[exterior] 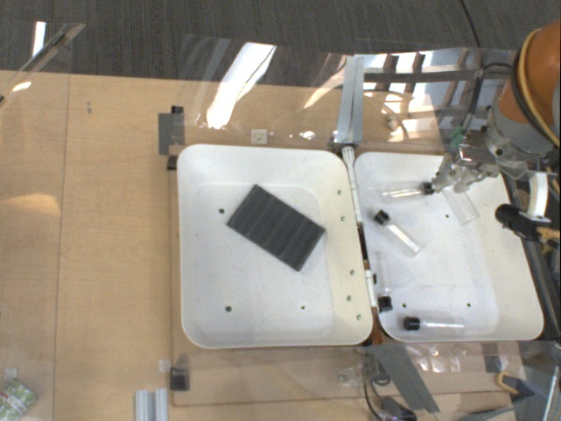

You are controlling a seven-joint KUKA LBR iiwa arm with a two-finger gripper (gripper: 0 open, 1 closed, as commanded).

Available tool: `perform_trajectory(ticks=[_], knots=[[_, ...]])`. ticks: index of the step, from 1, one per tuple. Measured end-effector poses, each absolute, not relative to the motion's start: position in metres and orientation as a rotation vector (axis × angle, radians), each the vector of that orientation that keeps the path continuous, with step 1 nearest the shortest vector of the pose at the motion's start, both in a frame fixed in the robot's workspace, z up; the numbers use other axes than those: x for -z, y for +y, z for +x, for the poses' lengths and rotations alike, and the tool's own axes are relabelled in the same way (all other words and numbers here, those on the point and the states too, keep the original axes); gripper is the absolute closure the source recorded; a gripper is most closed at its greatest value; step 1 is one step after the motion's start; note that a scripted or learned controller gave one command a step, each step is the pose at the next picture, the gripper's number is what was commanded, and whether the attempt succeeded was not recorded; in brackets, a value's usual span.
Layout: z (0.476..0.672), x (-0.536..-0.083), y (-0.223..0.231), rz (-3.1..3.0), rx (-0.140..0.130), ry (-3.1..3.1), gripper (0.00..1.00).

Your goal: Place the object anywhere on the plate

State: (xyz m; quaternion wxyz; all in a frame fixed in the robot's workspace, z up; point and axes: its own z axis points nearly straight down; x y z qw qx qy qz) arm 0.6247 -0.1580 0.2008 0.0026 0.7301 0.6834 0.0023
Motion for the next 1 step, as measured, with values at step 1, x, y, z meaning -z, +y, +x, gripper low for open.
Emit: perform_trajectory(ticks=[1], knots=[[0.6688, -0.1183, -0.1249, 2.118, -0.026, 2.286, 1.0]])
